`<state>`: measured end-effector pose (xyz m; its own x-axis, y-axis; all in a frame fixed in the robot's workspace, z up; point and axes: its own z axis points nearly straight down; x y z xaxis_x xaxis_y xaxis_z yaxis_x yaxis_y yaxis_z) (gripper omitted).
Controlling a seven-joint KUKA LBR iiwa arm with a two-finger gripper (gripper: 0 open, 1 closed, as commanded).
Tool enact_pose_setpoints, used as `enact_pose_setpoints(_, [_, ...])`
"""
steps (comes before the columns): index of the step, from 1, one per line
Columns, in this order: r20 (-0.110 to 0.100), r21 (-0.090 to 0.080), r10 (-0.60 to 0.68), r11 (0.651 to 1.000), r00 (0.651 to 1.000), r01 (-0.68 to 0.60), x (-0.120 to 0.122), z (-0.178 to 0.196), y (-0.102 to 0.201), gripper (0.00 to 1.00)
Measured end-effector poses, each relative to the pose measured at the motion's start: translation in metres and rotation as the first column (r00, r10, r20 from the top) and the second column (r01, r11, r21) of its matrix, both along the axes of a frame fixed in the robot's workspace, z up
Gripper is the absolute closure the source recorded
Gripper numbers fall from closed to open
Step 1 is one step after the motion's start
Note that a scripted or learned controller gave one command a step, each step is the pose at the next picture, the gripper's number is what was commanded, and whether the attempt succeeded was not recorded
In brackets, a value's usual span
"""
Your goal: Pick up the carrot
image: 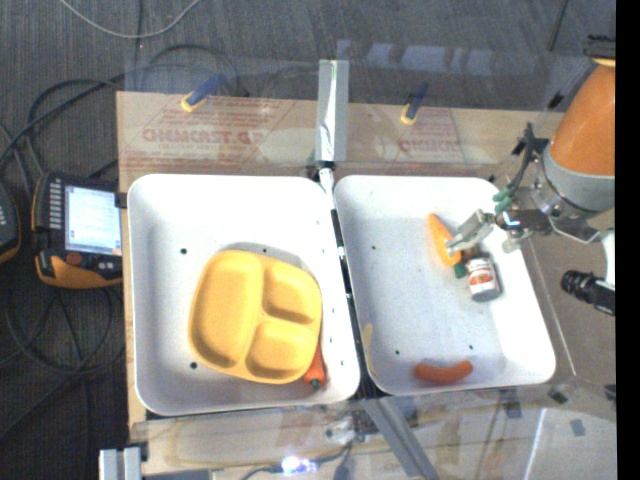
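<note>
Reaching in over the right bin (pixel 520 268), the claw (pixel 468 236) hangs just above the carrot (pixel 440 238); whether it has closed on anything I cannot tell. The carrot lies toward that bin's far right corner, a small bottle (pixel 483 277) just beside it. A tapered, smooth carrot may slip out sideways, or the claw could knock the bottle instead. A glossy sausage (pixel 443 372) lies at the near edge; a moulded yellow tray (pixel 258 316) sits in the left bin (pixel 160 268).

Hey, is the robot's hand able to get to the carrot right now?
Probably yes. The hand is already right at the carrot in the right bin, with nothing lying over it; the small bottle beside it is close and might get bumped.
</note>
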<state>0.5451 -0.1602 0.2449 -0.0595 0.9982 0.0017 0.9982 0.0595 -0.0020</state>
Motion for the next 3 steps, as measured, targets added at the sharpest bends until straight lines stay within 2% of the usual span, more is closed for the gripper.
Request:
enact_pose_setpoints(1, [0.0, -0.003, -0.323, 0.946, 0.946, 0.323, 0.049, -0.136, -0.031, 0.0])
enact_pose_setpoints(2, [-0.006, -0.003, -0.321, 0.947, 0.947, 0.321, 0.048, -0.129, -0.03, 1.0])
enact_pose_setpoints(3, [0.0, -0.006, -0.487, 0.874, 0.874, 0.487, 0.058, -0.037, -0.005, 1.0])
